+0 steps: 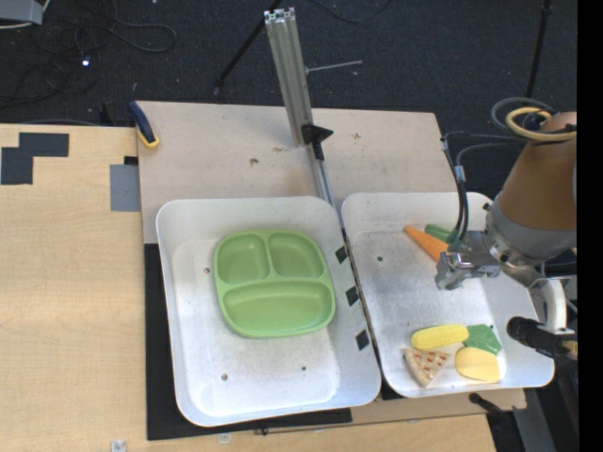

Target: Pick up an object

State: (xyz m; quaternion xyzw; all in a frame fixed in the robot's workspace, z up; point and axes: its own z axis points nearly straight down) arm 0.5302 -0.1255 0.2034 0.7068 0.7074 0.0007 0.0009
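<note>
Over in the right white bin (396, 365), the end effector (450, 273) hovers just beside an orange plastic toy carrot (426, 242) at the far side; can't tell its state from this angle. Carrot looks light, stiff, kinda slick and tapered, so I'd grab across its thicker middle. Green divided plate (275, 283) sits in the left bin.
</note>
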